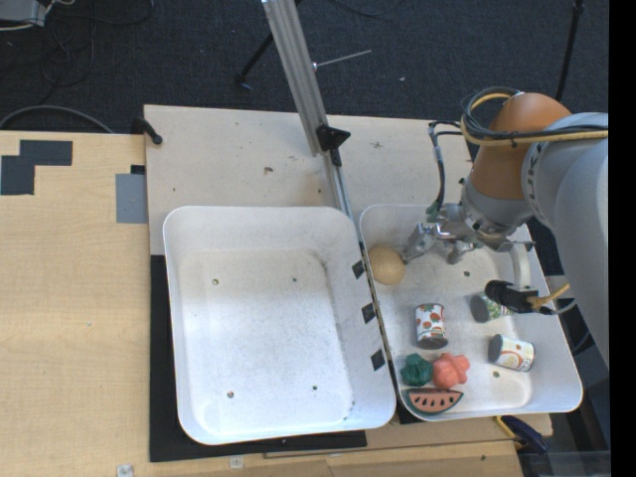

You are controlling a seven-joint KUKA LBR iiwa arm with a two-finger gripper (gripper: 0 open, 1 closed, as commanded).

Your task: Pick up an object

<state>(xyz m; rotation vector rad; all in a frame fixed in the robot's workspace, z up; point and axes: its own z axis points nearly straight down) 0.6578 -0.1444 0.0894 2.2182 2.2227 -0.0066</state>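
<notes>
My gripper (437, 247) hangs over the back of the right bin (556, 394), its fingers spread open with nothing between them. A tan egg-shaped ball (386, 264) lies just left of the left fingertip, against the bin's left wall. Further forward a small can with a red fruit label (429, 324) stands upright. In the front of the bin lie a green toy (416, 370), a red-orange toy (451, 369) and a watermelon slice (434, 400). A small white cup (511, 353) lies on its side at the right, with a small grey piece (479, 309) behind it.
The left bin (258, 316) is a wide white tray next to the right one. A slanted metal rail (303, 78) rises from between the bins toward the back. The arm's grey body stands over the right bin's right edge.
</notes>
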